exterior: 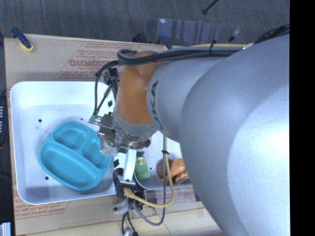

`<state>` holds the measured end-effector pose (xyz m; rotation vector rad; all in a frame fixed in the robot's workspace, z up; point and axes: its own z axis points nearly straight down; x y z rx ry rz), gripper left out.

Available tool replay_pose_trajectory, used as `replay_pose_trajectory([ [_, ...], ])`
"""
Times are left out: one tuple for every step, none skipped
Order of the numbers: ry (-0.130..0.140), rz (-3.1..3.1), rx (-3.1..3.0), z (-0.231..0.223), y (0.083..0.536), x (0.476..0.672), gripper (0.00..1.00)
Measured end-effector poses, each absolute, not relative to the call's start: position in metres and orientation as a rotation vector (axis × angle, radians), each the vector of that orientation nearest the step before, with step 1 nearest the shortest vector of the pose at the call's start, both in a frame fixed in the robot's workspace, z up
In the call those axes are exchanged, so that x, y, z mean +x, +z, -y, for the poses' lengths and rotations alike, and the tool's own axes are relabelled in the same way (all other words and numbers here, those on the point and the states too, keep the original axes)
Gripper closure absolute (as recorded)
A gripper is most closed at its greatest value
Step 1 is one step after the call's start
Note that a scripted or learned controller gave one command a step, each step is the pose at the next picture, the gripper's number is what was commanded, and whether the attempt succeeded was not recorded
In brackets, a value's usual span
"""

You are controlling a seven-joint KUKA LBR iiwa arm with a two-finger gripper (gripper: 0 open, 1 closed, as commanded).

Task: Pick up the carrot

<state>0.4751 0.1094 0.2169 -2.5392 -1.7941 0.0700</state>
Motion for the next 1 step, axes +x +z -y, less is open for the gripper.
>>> replay_pose_trajectory([
  [0.005,1.758,-2.601,-0.1385,0.2846,0.5718,1.00],
])
